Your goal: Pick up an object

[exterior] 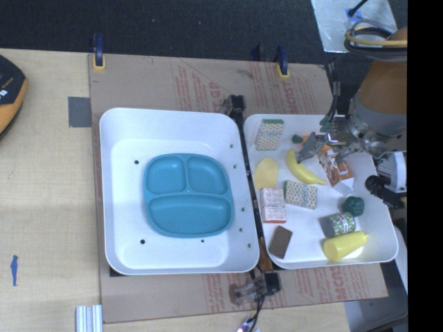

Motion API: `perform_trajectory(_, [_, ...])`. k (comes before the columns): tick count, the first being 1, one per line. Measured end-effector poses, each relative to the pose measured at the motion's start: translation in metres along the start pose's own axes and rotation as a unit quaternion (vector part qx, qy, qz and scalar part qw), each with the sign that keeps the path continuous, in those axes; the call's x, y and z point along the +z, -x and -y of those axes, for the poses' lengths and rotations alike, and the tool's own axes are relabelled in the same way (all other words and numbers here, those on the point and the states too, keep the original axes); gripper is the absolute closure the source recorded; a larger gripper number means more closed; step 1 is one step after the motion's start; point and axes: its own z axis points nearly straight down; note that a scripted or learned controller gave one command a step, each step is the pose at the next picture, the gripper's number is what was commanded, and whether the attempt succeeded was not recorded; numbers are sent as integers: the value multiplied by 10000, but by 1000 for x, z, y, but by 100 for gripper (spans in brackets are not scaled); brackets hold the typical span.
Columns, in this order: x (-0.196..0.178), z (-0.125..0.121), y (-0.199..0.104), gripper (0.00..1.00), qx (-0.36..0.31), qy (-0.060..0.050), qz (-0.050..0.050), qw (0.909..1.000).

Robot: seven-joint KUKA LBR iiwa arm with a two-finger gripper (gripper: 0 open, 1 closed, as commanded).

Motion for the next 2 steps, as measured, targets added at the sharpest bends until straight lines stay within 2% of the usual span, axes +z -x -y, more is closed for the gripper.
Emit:
perform_trajectory(1, [112,11,31,0,24,5,-13,10000])
perform_trajectory(2, [108,-72,10,0,-7,-13,-3,10000])
